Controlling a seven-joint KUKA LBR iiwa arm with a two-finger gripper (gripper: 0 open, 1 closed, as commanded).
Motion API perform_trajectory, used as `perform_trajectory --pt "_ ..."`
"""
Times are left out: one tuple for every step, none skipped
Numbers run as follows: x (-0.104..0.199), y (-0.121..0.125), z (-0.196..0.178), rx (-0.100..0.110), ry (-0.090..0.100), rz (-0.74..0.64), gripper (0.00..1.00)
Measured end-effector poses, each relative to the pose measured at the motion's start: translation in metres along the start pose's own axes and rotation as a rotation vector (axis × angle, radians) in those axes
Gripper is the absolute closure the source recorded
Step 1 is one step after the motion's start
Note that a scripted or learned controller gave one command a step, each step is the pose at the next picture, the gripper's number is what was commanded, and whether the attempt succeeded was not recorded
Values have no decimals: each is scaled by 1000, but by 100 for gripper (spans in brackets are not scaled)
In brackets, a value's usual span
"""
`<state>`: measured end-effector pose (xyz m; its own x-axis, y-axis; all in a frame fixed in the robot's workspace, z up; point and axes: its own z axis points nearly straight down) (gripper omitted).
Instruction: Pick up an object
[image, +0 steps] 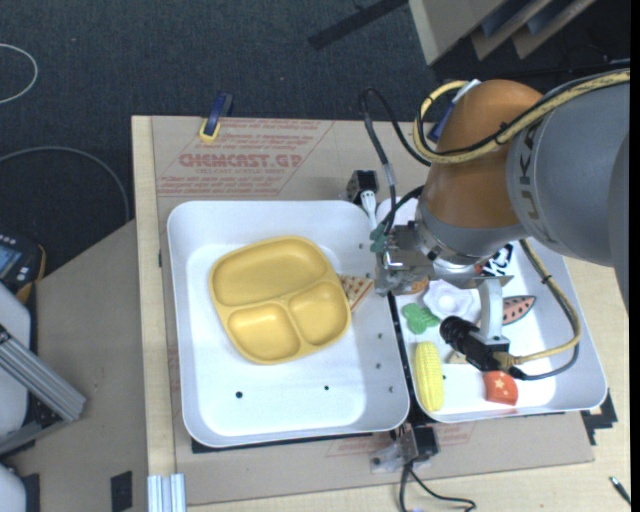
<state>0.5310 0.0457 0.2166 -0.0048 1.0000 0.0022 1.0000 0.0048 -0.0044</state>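
My gripper (398, 268) hangs below the orange-banded wrist, over the left edge of the right bin (585, 360), close to the divider between the bins. Just below it lie a green toy (418, 318) and a white piece (452, 298). A yellow corn cob (428, 375) rests along the bin's left wall. A red piece (502, 388) sits at the front, and an orange slice with dark seeds (517, 308) lies to the right. A black-and-white item (501, 262) peeks out from under the arm.
The left bin (190, 330) holds a yellow three-compartment plate (280, 298). A small tan waffle-patterned wedge (355, 289) lies at the plate's right edge, near the gripper. The arm's grey body covers the back of the right bin.
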Motion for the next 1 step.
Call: perform_trajectory --pt "-5 0 -18 -8 -2 4 100"
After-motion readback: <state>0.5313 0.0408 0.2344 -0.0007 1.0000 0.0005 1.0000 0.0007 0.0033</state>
